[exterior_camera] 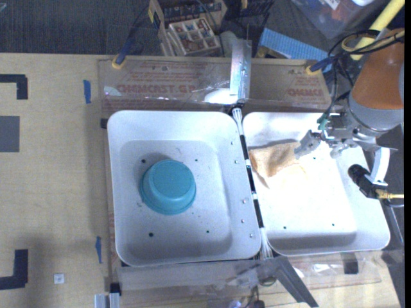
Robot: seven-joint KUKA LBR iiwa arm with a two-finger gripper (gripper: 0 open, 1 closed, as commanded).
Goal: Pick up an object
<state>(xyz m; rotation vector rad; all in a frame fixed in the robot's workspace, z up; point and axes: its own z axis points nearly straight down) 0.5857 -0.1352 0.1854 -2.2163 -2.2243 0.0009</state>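
End effector (307,144) sits low in my right bin (321,236), its tip at the right edge of the tan cloth (275,159); whether it is parted or closed, and whether it has any cloth, I cannot tell from this angle. Cloth lies crumpled at the bin's upper left, hard against the wall shared with the left bin (128,133). Teal bowl (168,186) rests upside down mid-floor of the left bin, well apart. Step, as I judge: closing in on the cloth. Next: confirm grip, then lift straight up. Shared wall crowds the left; open floor lies below and right
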